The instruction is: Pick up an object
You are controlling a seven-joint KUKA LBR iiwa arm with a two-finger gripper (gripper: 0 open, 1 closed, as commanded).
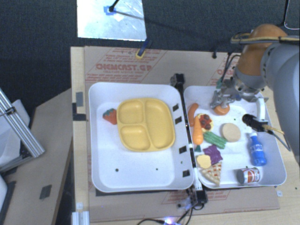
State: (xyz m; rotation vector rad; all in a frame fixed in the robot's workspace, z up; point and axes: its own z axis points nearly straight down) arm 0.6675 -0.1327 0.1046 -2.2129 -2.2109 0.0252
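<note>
The desk (49, 125) carries a cardboard sheet (122, 65) with red lettering, and two white bins stand on it side by side. The grey arm (281, 74) enters from the view's right and ends over the far part of the right bin (274, 172).

Fingers (220, 102): pointed down into the right bin. Whether they are open or closed cannot be told from this view.

Task item: an orange piece (222, 109) lies on the bin floor directly under the fingers, touching or just beneath them; a grip on it cannot be confirmed.

Left bin (101, 172), well to the view's left of the fingers:
- a yellow divided plate (143, 124), lying flat at the middle
- a red toy strawberry (110, 116), just beside the plate's left edge

Right bin, items placed relative to the fingers:
- blue bottle (257, 150), nearer the camera and to the right
- carrot (198, 134), nearer the camera and to the left
- orange sausage (192, 112), just to the left, along the bin wall
- round tan disc (230, 132), near, toward the camera
- pizza slice (212, 172), well apart, at the near wall
- can (247, 175), lying on its side, well apart, at the near wall
- green piece (214, 139), between the carrot and the disc
- purple piece (213, 153), just beyond the pizza slice
</note>
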